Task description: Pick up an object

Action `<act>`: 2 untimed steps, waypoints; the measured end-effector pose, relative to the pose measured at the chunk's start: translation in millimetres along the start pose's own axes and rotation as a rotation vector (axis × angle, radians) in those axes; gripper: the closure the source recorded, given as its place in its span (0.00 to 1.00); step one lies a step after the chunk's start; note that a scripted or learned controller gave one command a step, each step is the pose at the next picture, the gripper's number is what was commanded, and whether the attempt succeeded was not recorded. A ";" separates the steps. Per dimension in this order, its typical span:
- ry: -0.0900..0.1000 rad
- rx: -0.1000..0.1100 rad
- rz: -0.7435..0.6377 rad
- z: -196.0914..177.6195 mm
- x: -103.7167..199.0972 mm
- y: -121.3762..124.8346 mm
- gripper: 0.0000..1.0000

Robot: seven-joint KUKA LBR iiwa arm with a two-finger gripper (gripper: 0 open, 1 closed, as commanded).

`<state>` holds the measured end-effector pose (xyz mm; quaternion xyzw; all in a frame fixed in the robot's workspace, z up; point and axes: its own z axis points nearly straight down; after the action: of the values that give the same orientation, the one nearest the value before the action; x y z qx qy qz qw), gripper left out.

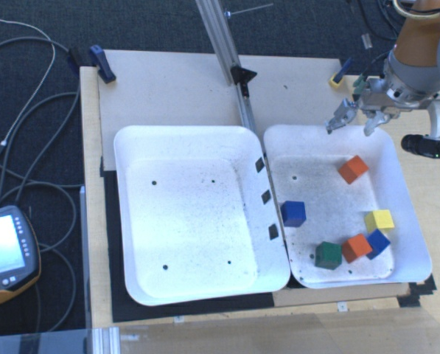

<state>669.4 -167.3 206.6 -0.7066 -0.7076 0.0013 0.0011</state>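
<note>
My hand (350,121) looks like bare grey metal with a dull shine. The two bins (183,142) are smooth white plastic, speckled with dark dust. The bench (172,87) top is pale, matt wood. The blocks, like the orange one (353,169), look smooth and matt.

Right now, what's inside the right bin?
The right bin holds six blocks: orange, blue, yellow, green, a second orange and a second blue touching it. The gripper, open, hovers at its back rim. Nothing looks covered.
</note>
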 end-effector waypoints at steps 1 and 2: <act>0.001 0.005 0.004 106.6 -42.9 -1.1 0.00; -0.001 -0.002 0.001 100.7 -41.4 1.3 0.00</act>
<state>670.4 -208.7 105.9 -0.7068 -0.7074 0.0007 0.0001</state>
